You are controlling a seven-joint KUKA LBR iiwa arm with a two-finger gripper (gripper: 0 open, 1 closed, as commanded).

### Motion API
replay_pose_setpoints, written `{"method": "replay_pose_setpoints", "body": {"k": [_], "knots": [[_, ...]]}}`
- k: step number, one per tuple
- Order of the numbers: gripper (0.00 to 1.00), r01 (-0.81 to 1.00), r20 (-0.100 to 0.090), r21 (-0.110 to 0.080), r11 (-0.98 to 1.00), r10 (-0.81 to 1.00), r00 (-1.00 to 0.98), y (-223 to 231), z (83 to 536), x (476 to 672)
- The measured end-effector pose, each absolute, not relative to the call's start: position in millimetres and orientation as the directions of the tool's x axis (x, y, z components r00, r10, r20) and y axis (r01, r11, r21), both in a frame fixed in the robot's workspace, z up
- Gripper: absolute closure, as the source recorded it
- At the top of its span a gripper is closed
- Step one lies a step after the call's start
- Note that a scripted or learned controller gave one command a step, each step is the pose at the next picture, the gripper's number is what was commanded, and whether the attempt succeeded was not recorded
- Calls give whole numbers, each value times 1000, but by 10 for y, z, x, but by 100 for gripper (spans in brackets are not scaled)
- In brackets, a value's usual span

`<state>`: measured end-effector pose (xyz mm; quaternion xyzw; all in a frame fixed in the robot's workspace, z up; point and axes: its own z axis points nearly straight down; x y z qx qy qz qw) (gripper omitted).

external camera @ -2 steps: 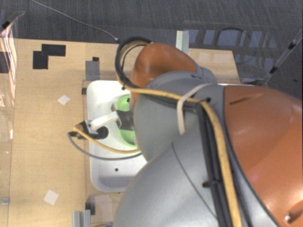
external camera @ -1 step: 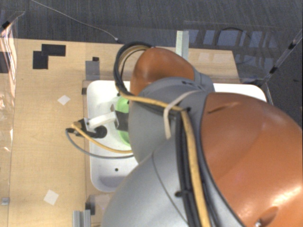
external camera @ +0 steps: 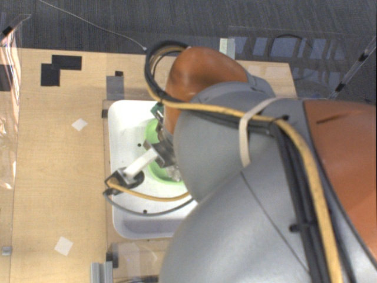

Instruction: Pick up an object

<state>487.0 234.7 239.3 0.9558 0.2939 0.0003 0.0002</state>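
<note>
- The grey robot arm (external camera: 259,205) with its orange band fills the near right of the view, a yellow cable (external camera: 235,112) running across its casing.
- Under it lies a shallow white plastic bin (external camera: 126,158) on the pale wooden surface (external camera: 53,175), much of the bin hidden by the arm.
- The tool (external camera: 162,152) is down inside this bin; whether it is spread or pressed together I cannot tell.
- A light green rounded object (external camera: 158,168) lies in the bin, just beside the tool and partly covered by it.
- Farther off, black tape marks (external camera: 59,68) sit on the surface.
</note>
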Motion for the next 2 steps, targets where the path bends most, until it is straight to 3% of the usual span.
{"method": "replay_pose_setpoints", "body": {"k": [1,2], "knots": [[100,324,-2,0,-946,324,946,2342,2020,4937],[100,202,1,-2,-979,202,979,2347,2046,4872]]}}
